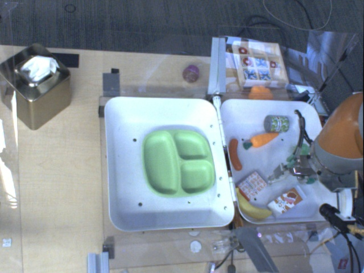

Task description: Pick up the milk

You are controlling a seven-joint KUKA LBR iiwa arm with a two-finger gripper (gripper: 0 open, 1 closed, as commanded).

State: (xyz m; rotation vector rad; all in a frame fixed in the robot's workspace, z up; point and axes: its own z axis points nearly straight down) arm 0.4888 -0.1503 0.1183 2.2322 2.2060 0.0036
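The gripper (282,172) is seen over the right bin (310,111), hanging off the grey-and-orange arm (341,138) that enters from the right side of the view. The milk (285,201), a small white carton with a red-orange print, lies flat on the bin floor just below the gripper in the view, that is, toward the near rim and very slightly to the arm's side; a small gap of bare bin floor is seen between the two. Its long axis runs slantwise, from lower left to upper right in the view, roughly parallel to the line of the gripper's metal tip. Whether the gripper is spread or closed cannot be told at this resolution; nothing is seen held in it. A second small carton (252,185), patterned red and white, lies to the far side of the gripper from the arm, and a banana (251,209) is lodged below that, close to the milk's left end. A sausage (234,154), a carrot (264,140) and a can (277,123) are placed above the gripper in the view, well apart from the milk. The left bin (122,169) holds a green divided tray (178,161). It is judged that the coming move turns on a short shift toward the near rim, with the closing line set across the carton's short width, and that the banana alongside leaves little margin on that end.
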